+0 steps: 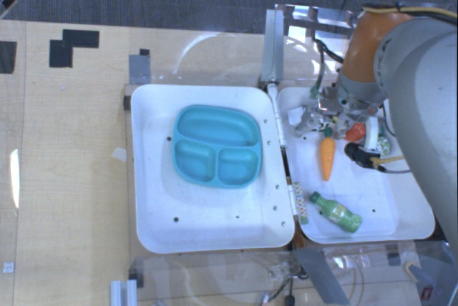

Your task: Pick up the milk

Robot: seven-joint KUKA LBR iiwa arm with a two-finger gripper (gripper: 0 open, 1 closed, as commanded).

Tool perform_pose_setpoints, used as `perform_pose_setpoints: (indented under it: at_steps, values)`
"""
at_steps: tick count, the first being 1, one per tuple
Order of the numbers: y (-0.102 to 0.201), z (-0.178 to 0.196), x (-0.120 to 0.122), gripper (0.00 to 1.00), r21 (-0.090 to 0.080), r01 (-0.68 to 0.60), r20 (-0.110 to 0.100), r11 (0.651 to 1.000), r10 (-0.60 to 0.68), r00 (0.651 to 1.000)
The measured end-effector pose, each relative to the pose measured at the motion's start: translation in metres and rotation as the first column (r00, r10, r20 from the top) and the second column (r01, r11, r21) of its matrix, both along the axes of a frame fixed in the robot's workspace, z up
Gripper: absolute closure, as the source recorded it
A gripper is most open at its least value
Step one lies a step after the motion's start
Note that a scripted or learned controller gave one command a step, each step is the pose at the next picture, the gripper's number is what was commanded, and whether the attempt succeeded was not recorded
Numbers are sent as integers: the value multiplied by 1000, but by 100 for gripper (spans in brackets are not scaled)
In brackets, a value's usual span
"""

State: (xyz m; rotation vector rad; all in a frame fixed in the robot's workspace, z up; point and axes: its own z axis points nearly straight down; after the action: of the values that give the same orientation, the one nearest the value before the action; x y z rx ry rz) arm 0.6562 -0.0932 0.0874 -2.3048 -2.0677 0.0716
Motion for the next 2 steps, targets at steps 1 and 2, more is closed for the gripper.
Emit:
perform_pose_setpoints:
  at_steps: [1, 2]
  values:
    - [-6, 19, -27, 0, -2, 137, 67, 991, -136, 988]
    - [-16, 27, -95, 0, -2, 152, 68, 988, -151, 986]
